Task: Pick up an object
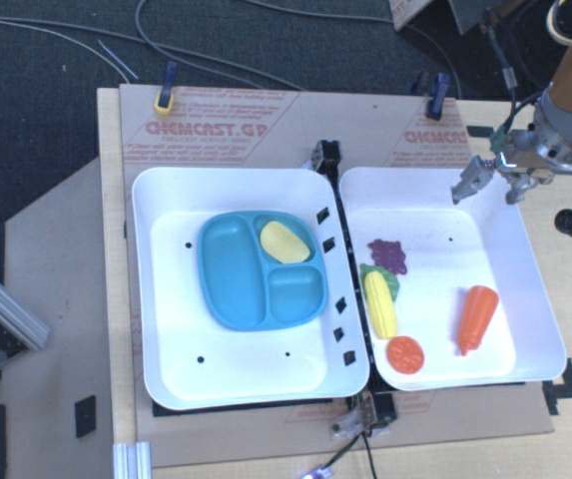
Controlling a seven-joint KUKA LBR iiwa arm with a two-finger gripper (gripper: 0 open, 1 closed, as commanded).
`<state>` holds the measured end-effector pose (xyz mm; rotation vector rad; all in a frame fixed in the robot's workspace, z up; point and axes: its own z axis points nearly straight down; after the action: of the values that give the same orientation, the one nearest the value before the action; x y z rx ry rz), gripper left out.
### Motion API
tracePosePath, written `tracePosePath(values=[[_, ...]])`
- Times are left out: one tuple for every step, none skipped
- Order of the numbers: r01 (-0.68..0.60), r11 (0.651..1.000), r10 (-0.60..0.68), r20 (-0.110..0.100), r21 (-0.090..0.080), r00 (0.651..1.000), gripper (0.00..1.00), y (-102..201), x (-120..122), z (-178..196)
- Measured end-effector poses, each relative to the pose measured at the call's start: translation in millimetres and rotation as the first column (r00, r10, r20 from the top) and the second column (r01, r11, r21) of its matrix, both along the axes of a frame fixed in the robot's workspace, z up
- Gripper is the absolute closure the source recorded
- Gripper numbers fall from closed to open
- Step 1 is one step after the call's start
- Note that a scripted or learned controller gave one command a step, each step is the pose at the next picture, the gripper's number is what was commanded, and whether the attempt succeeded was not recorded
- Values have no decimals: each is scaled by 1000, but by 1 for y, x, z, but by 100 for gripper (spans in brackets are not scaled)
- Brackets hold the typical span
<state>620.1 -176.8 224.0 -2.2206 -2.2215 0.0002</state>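
The right bin [525,267] holds a purple grape bunch [388,255], a yellow corn cob [379,303] lying on a green leaf, a red tomato [404,354] and an orange carrot [476,317]. In the left bin [166,297] a blue divided plate [261,270] carries a yellow lemon-like piece [286,240] in its upper right compartment. My gripper [491,181] hangs over the right bin's far right corner, open, with nothing between its fingers. It is well above and to the right of the grapes.
A black divider with clips [337,267] runs between the two bins. Two clamps, yellow [166,98] and blue [436,96], hold the board at the back. Cables lie on the dark floor at upper left.
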Motion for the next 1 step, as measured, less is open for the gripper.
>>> tracePosePath(values=[[-1, 1000, 1, -4, 1, 1000, 0, 9, 5, -53]])
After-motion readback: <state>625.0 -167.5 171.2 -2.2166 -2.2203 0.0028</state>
